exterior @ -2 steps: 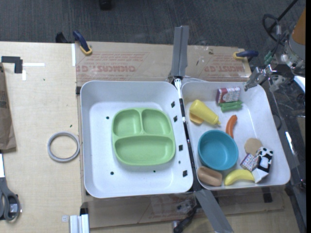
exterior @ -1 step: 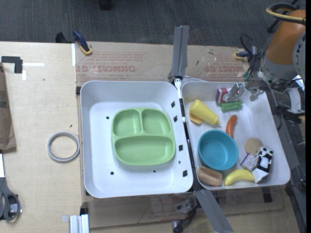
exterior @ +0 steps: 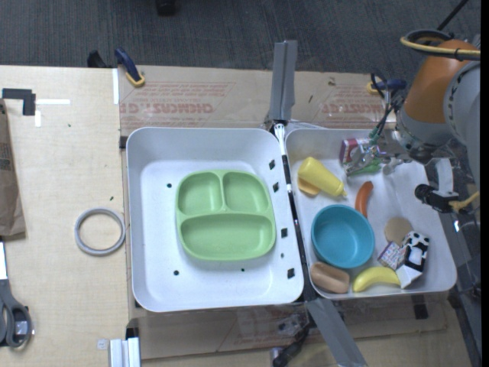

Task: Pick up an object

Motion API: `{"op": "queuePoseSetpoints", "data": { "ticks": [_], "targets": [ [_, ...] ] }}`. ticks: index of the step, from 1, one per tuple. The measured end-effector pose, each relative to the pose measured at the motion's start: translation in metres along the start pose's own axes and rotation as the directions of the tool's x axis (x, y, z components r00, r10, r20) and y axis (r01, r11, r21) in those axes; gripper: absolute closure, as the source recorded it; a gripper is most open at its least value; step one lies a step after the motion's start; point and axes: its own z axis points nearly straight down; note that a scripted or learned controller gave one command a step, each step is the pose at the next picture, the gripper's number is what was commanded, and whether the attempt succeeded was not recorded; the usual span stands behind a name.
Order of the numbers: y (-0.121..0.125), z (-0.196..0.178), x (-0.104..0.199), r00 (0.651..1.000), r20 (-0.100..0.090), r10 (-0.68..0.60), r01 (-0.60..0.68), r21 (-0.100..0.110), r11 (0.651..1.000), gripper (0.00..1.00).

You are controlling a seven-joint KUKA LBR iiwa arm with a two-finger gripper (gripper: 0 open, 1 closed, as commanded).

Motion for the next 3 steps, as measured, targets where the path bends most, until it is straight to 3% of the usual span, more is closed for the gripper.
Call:
{"op": "queuePoseSetpoints", "data": {
  "ticks": [1, 2, 3],
  "targets": [
    [0.0, -0.01, -0.001, 1.0, 0.0, -0.001, 0.001, 0.004, 1.0, 1.0],
    [0.0, -0.009, 0.001, 1.0, -0.003, -0.003, 0.003, 0.006, 1.0, 0.0],
    [-0.035, 0.0, 0.018, 1.0, -0.001, -0.015, 0.015, -0.001, 1.0, 0.0]
  ]
}}
